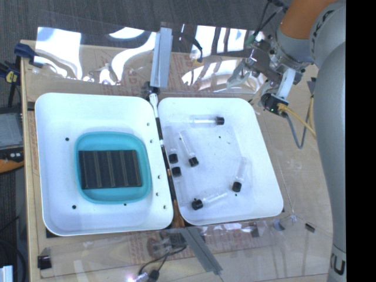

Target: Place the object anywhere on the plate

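Note:
A teal plate with a dark ridged middle lies in the left bin. In the right bin lie several clear tubes with black caps: one near the back, one left of centre, one at the right and one at the front. Two small black caps rest against that bin's left wall. My gripper hovers above the back right corner of the right bin, apart from every tube, with nothing seen in it.
A grey metal bar stands behind the gap between the bins. Shiny film covers the bench at the back. A yellow cable hangs beside the arm at the right. Brackets and wires sit at the front edge.

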Robot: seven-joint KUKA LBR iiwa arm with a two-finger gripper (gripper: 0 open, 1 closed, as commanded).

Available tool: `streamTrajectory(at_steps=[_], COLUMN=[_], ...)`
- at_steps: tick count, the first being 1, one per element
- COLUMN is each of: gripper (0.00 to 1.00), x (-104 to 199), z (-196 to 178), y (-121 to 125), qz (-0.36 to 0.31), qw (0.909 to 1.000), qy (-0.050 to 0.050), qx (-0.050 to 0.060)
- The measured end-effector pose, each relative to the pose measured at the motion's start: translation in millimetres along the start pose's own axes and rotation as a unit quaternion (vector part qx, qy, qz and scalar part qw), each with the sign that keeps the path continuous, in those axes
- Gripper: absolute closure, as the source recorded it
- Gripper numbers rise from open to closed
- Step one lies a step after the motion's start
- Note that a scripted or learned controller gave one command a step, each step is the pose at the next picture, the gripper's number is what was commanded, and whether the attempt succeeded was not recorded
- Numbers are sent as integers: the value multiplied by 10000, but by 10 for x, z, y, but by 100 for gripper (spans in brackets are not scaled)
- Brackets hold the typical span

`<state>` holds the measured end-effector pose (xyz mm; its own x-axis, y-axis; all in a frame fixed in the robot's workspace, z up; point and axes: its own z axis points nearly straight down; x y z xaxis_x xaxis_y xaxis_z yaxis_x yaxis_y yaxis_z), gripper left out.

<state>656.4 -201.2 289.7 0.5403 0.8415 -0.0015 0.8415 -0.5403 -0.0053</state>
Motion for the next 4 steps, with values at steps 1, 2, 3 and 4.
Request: streamTrajectory(at_steps=[1, 2, 3, 4], gripper=[0, 0, 0, 0], x=[-9, -8, -12, -16], z=[59, 148, 253, 240], y=[-1, 1, 4, -101], qz=[101, 329, 508, 724], qw=[9999, 9995, 9987, 9974], qy=[0, -1, -3, -7], qx=[3, 20, 22, 17])
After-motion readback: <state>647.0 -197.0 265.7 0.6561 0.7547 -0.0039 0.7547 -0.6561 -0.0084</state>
